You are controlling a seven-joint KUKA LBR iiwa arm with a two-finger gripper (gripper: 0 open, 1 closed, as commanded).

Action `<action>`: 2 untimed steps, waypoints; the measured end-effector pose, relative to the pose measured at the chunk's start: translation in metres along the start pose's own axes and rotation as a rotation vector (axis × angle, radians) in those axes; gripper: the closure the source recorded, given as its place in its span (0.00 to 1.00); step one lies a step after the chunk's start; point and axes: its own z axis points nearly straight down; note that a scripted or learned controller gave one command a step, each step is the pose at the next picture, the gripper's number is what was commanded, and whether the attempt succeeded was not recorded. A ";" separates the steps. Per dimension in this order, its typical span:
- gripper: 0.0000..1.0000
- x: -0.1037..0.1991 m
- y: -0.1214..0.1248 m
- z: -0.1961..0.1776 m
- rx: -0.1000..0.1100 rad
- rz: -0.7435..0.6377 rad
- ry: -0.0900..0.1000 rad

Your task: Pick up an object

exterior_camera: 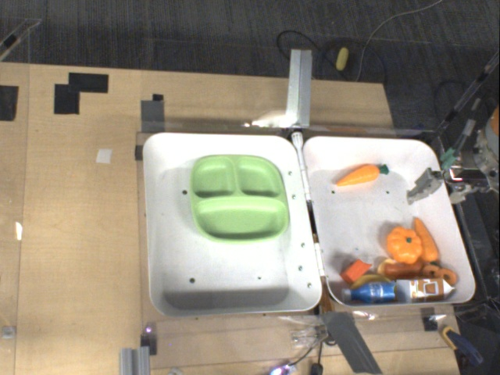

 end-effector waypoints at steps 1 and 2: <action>0.00 0.032 0.074 0.047 -0.001 0.044 0.001; 0.00 0.007 0.087 0.045 -0.004 0.034 -0.001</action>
